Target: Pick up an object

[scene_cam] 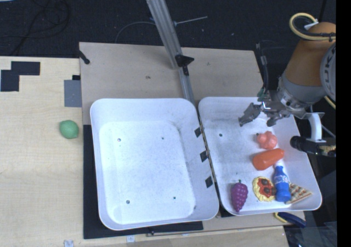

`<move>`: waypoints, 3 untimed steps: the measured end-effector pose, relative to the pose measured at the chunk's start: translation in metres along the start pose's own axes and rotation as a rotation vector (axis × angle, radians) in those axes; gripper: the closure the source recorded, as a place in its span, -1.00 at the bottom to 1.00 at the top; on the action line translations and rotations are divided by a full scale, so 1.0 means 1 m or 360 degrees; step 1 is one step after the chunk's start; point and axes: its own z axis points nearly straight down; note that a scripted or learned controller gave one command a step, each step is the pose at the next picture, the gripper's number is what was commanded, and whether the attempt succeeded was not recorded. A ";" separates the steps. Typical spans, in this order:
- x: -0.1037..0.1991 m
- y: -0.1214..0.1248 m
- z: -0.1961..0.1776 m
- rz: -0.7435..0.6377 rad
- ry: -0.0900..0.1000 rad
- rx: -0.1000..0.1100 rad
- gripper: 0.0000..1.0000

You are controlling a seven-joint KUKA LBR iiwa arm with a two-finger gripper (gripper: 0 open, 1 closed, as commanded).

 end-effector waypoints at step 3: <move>-0.001 0.005 -0.031 0.0001 -0.0003 -0.0016 1.00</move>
